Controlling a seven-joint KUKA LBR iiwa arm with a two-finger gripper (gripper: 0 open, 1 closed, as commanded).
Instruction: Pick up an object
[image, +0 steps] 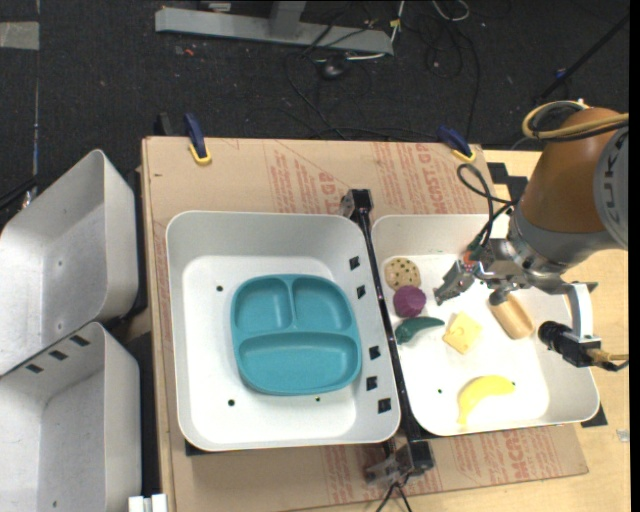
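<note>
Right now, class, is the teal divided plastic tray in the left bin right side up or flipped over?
Right side up: the teal divided plastic tray shows its three recessed compartments facing up.

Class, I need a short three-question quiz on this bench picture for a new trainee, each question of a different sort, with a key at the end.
1. True or false: the teal plastic divided tray lies in the left white bin.
2. Which thing in the right white bin lies nearest the camera view's bottom edge? A the round speckled cookie; B the yellow toy banana; C the purple round toy.
3. Fill in: the yellow cheese wedge lies just right of the dark green ______ toy.

Key: 1 true; 2 B; 3 pepper-shaped.
</note>
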